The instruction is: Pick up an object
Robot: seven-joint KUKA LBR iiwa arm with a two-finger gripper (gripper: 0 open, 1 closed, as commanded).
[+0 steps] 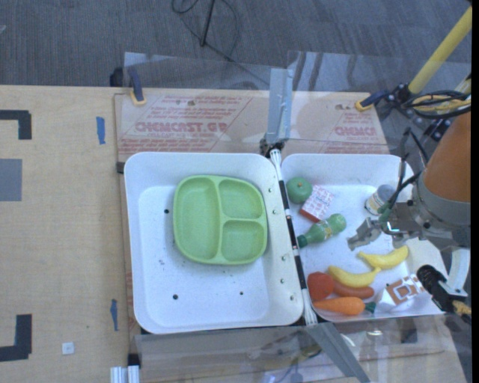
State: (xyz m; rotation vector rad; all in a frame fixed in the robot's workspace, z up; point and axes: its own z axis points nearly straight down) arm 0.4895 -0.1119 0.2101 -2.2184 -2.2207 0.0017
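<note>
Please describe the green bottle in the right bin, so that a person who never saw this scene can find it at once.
Look at the right bin, the one without the green plate. Near its left wall, about halfway down, the green bottle lies on its side, below the round green apple and the red-and-white packet. It is the only long green thing there.

Robotics lab bench: plywood worktop [52,247] with black and blue tape markers [100,130], two white bins [150,187] clamped side by side, loose cables [202,22] on grey carpet at far edge, toy food props.
</note>
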